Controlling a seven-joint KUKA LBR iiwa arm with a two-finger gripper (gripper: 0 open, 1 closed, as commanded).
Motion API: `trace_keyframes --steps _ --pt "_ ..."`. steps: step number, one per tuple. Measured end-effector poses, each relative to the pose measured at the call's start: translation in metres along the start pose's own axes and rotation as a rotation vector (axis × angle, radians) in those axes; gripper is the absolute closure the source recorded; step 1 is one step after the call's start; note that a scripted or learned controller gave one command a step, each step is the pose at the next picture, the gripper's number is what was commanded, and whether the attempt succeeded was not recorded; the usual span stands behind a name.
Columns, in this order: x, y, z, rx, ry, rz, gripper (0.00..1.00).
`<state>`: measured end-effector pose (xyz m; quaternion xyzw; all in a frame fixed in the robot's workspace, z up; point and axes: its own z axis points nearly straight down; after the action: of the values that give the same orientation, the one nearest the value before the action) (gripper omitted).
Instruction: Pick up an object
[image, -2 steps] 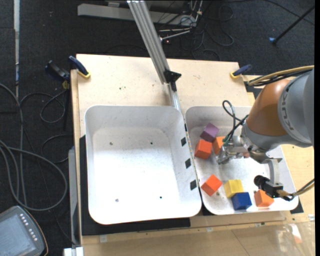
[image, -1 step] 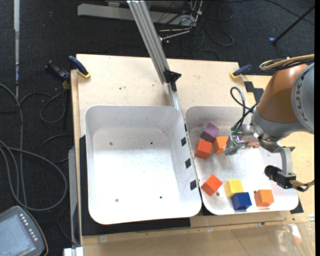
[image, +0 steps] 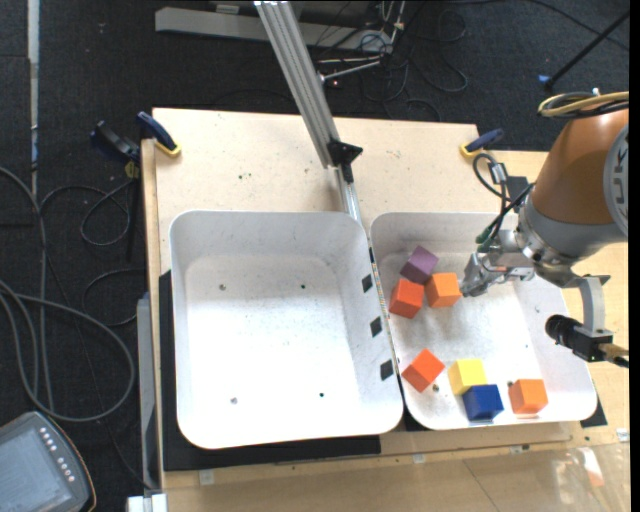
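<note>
Fingers of the gripper (image: 472, 282): spread cannot be told. It hangs just beside a small orange cube (image: 443, 290) in the right-hand shallow white bin (image: 560, 400), toward the bench's far right corner. Centre over this cube, clear of the neighbouring purple cube (image: 420, 264), before closing.

Gripper (image: 478, 277) sits over the right bin (image: 560, 385), just right of an orange block (image: 443, 290). Purple block (image: 420, 264) and red-orange block (image: 406, 298) adjoin it. Yellow block (image: 466, 375) touches blue block (image: 483, 401), lower centre.
</note>
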<state>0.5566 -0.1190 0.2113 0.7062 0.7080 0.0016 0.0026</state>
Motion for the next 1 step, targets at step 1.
trace_keyframes --steps 1 --pt "0.0041 0.0039 -0.0631 -0.002 -0.001 -0.002 1.00"
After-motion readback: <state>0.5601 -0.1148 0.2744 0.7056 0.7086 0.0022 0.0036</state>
